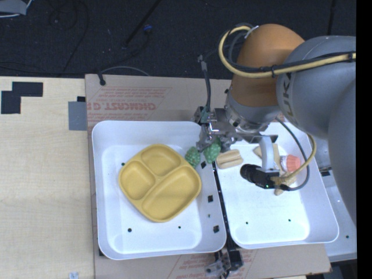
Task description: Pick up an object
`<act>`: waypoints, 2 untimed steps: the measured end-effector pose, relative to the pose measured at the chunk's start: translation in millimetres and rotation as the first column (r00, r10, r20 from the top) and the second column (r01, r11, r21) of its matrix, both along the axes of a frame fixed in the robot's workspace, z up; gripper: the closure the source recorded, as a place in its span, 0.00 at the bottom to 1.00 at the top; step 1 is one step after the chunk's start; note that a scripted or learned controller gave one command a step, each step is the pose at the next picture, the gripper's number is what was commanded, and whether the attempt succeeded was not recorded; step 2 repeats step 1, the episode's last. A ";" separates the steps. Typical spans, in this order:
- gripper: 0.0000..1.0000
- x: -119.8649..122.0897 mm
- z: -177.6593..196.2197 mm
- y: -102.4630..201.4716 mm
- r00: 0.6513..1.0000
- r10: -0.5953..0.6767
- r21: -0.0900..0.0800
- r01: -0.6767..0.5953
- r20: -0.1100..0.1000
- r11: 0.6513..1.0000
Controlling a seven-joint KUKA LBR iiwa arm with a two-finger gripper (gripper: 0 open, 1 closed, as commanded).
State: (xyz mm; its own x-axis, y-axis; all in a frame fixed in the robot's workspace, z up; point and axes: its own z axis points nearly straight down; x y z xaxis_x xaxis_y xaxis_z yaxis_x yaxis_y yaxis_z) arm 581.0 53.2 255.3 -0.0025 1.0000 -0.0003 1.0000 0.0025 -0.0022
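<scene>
Two white bins (pixel 116 237) sat side by side; the gripper (pixel 208 143), whose grip I couldn't make out, hung just above the green object (pixel 211 152) at their shared edge.

Arm (pixel 314 80) cut off by right edge; its bulk hides far part of right bin (pixel 279 225). Gripper (pixel 210 139) small among wrist hardware, finger state not readable. Green object (pixel 203 154) at divider too blurred to identify. Orange item (pixel 292 163) and pale pieces partly behind wrist cables.

Cardboard sheet (pixel 145 100) (printed) under bins (pixel 110 156)
</scene>
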 end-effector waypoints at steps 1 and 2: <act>1.00 10.4 -19.8 43.6 1.000 0.001 0.000 -0.001 -0.002 1.000; 1.00 10.4 -19.8 43.6 1.000 0.001 0.000 -0.001 -0.002 1.000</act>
